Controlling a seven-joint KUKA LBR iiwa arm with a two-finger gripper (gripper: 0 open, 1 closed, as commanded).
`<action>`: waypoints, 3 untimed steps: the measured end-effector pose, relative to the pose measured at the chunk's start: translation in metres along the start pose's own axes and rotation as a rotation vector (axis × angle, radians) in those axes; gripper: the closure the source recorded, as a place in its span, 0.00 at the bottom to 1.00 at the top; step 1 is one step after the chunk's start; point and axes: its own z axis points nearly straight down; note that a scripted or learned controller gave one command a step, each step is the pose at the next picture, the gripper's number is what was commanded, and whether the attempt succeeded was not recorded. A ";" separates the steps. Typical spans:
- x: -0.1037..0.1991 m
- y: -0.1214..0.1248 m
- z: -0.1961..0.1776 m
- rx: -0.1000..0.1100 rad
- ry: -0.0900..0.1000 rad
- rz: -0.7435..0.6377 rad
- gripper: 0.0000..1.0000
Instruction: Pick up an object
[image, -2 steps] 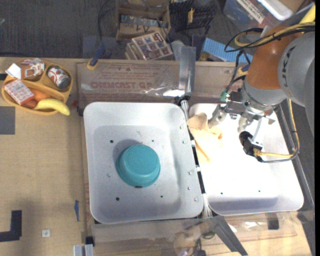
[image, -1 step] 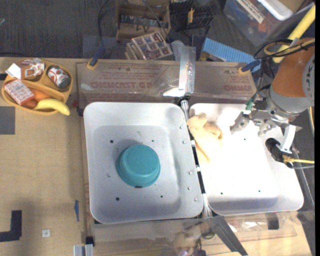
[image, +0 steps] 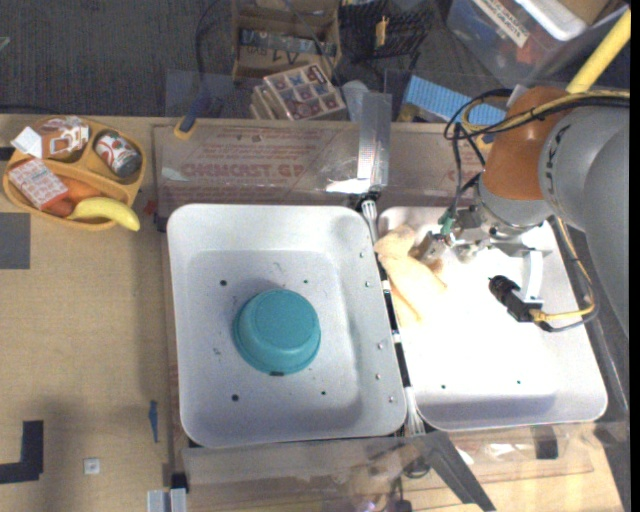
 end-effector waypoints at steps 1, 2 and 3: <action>0.000 0.000 -0.009 -0.001 0.002 0.002 1.00; 0.020 0.015 -0.096 0.003 0.001 -0.338 1.00; 0.010 0.013 -0.032 0.006 0.003 -0.402 1.00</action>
